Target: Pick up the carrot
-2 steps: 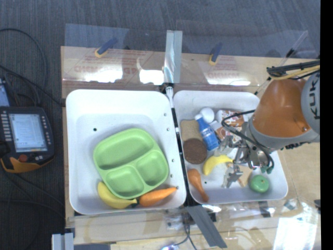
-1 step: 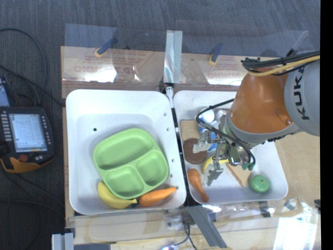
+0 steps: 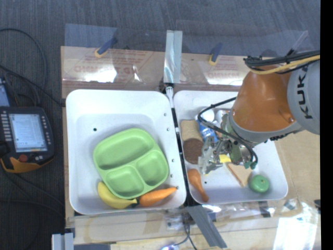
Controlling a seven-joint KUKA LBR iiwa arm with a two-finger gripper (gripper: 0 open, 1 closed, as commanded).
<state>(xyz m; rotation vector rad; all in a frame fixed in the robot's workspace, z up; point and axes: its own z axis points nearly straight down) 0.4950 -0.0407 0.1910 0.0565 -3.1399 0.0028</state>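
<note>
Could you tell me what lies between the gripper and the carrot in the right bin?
In the camera view, bare white bin floor separates the gripper from the carrot just below it.

We take this for a robotics lab. A grey industrial arm with an orange band reaches in from three o'clock over two shallow white plastic bins set side by side on a cardboard-topped bench. At nine o'clock a black handheld control pendant with a lit screen lies on grey carpet, black cables trailing from it. Plastic toy food fills the bins.
</note>
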